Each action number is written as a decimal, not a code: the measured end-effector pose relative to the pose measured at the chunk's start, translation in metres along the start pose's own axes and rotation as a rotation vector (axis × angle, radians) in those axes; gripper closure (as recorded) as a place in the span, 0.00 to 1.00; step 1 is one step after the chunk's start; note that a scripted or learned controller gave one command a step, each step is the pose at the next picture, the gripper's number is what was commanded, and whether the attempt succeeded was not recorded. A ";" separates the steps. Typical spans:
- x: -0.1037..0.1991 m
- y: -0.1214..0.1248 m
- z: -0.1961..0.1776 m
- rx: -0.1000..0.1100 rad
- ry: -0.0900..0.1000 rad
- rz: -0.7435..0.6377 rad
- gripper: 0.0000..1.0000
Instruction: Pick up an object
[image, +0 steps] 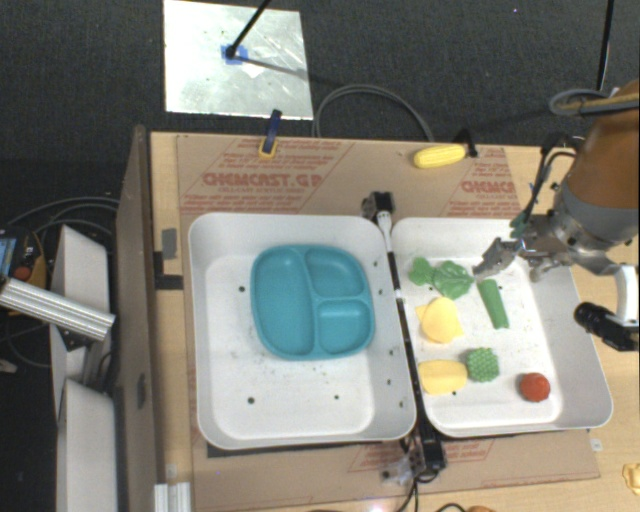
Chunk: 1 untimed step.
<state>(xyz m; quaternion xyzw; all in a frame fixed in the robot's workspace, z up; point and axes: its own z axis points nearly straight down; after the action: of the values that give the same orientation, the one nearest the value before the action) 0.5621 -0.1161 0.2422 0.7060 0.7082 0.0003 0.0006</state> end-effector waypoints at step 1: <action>-0.057 0.015 0.076 0.000 -0.001 0.005 0.00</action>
<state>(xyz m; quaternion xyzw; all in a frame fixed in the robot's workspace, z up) 0.5775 -0.1731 0.1659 0.7077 0.7065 -0.0002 0.0008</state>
